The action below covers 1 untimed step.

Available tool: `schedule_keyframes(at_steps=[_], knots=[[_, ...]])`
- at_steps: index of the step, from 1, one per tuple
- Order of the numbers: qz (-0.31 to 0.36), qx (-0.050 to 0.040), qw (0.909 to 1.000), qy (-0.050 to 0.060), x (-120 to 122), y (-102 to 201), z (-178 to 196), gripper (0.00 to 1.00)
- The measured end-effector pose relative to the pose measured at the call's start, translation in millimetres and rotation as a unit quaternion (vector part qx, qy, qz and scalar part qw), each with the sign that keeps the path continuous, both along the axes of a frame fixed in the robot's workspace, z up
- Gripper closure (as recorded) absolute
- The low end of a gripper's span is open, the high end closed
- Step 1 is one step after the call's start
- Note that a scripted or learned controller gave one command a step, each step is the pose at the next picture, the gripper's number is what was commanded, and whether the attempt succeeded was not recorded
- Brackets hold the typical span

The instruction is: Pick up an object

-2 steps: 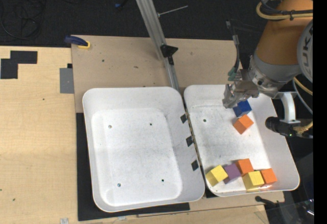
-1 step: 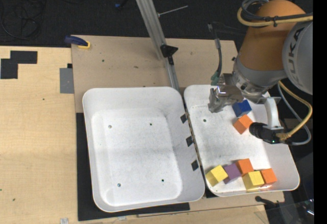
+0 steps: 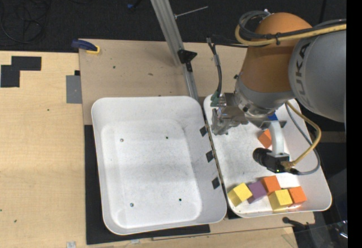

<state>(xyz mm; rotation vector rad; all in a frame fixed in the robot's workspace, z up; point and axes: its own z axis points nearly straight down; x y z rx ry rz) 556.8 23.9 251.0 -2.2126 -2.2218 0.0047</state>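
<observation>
Camera view, looking down on both bins: I have the gripper [image 3: 225,119] low over the right bin [image 3: 240,148], close to its far left corner beside the wall it shares with the left bin [image 3: 147,162]. From this angle I cannot tell how the pincer is set, and I see no block in it, so I judge the pick not yet made. The candidates sit along the right bin's near edge: a yellow block [image 3: 240,192], a purple block [image 3: 257,189], an orange block [image 3: 271,183], a second yellow block [image 3: 280,199] and another orange block [image 3: 297,195], packed touching or just beside one another. One more orange block [image 3: 264,139] lies by the arm's wrist, nearer the bin's right edge. What is left, I reckon, is to travel toward the near edge, descend and close. Room is tight there: the cluster crowds the near rim, so fingers may jam against neighbours or the wall
</observation>
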Motion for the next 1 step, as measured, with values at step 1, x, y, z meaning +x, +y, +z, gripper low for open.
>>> schedule_keyframes(at_steps=[1], knots=[[0.0,-0.0002,1.0,0.0,-6.4,50.8,-17.0,1.0]])
